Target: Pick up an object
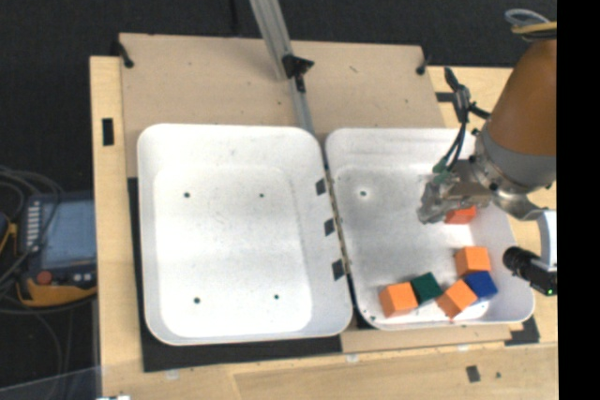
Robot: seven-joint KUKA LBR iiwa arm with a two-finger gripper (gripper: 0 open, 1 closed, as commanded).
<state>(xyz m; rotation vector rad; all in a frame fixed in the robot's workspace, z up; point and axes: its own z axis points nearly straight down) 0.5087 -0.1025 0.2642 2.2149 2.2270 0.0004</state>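
Red block lies in the right bin, just under the gripper.
Whether that gripper is spread, pressed together or pinching the red block cannot be told; further toward the right bin's near rim lie two orange blocks, one above the blue block and one touching it; a green block and a third orange block sit beside them.

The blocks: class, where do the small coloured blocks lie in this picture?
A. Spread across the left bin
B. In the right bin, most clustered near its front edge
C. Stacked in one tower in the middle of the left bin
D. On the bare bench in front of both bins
B. The orange blocks, green block and blue block all sit near the front of the right bin.
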